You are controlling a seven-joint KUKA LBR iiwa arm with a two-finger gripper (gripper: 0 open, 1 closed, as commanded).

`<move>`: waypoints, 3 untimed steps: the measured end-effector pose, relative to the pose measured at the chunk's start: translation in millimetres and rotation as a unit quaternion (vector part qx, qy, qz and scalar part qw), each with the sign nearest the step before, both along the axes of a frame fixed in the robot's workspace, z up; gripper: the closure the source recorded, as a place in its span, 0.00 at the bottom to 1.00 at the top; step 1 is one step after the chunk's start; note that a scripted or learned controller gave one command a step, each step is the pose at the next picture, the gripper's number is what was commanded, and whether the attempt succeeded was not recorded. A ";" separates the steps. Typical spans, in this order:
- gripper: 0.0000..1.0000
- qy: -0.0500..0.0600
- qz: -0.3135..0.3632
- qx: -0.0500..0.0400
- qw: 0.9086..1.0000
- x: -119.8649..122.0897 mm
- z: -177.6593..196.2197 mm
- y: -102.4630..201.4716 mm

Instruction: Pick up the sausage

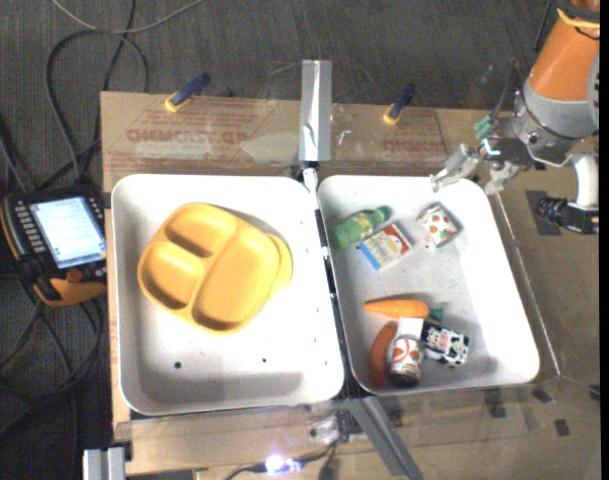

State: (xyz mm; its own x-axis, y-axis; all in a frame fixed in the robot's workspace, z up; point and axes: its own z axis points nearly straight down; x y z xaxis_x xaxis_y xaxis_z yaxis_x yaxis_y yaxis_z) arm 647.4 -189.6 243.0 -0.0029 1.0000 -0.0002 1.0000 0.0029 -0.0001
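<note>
The sausage (381, 347) is a short red-brown piece lying near the front of the right bin (509, 298). It is tucked against the left side of a small can (406, 357) and just below an orange carrot (396, 308). My gripper (470, 173) hangs over the bin's far right corner, well away from the sausage. Its fingers are spread open with nothing between them.
A green bottle (356, 226), a small carton (387, 245) and a little white box (438, 224) lie at the back of the right bin. A black-and-white carton (447, 344) touches the can. A yellow divided plate (214, 266) lies in the left bin (144, 368).
</note>
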 end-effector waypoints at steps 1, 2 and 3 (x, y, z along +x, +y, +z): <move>0.00 0.001 -0.009 0.001 1.000 -122.9 -147.5 19.1; 0.00 0.001 -0.051 0.000 0.999 -123.4 -59.8 123.4; 0.00 0.001 -0.036 0.000 0.999 -105.6 -60.0 153.9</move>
State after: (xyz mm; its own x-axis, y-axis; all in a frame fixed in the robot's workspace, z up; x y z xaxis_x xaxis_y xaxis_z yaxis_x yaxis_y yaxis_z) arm 541.8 -35.8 182.9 0.0697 0.9976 0.0007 0.9976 -0.0697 -0.0023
